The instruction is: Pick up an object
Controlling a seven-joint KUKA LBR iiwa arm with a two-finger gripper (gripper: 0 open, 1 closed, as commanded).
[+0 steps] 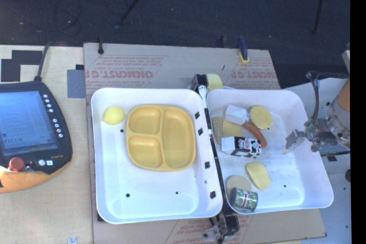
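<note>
Pincer [297,139] first: you can see it at the right rim of the right bin [311,194], hanging over the bin's right part with nothing between its parts that you can make out — whether it is released or clenched, you cannot tell from this slant. The arm [343,117] reaches in from the right edge, its wrist metal and cables just behind the pincer.

Your candidates for picking lie well to the left of it, in the right bin. Near the top sit a white block [236,113] and a round yellow disc [261,117], just beside each other. Below them lie a red sausage-like piece [255,133] and a black-and-white patterned box [242,146], touching or nearly so. Lower down rests a yellow oval piece [258,175], and in the bin's lower left corner a small green can [245,199] lies tilted.

In the left bin [108,197] you have a yellow divided plate [160,137] in the middle and a small yellow ball [114,115] near its upper left corner. Both bins stand on cardboard [143,66] on the bench — a control tablet [28,126] lies off to the left.
</note>
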